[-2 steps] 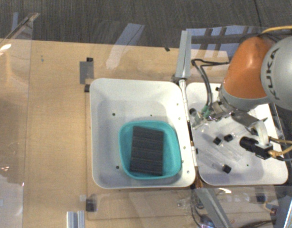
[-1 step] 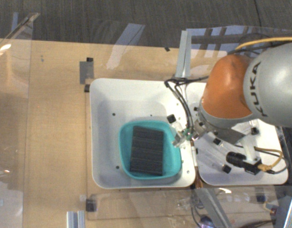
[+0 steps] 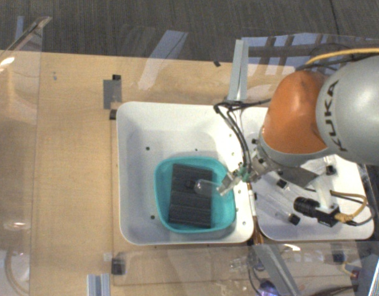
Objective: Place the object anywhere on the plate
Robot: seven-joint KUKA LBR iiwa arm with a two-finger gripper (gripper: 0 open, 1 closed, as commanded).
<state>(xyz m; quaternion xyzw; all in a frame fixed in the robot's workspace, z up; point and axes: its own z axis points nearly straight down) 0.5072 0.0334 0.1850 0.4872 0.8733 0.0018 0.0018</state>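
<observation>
Camera view from above, at a slant: dark block (image 3: 190, 197) lying flat inside teal plate (image 3: 160, 180), plate sitting in left white bin (image 3: 130, 165) toward its near wall. Gripper (image 3: 209, 185) low over the block's right upper part, at or just above its surface; open or closed, cannot tell, being pale, translucent and lost against the dark slab. Judged from that: task's thing on the plate, so main risks lie in the leaving. If clamped on the block, could drag or tip it over the plate's right rim on the way up; if pressing down off-centre, could rock the plate or slide it toward the bin wall. Loose black cables (image 3: 229, 119) looping from the grey-and-orange arm (image 3: 300, 122) near the bin edge, able to snag there. Block: rectangular, matt charcoal, ribbed across its face, looks rubbery or foam-like, probably grippy rather than slippery. Plate: squarish with rounded corners, raised lip, smooth glossy plastic. Bins: shallow, hard, white, slightly shiny. Table (image 3: 66, 165): pale wood grain.
</observation>
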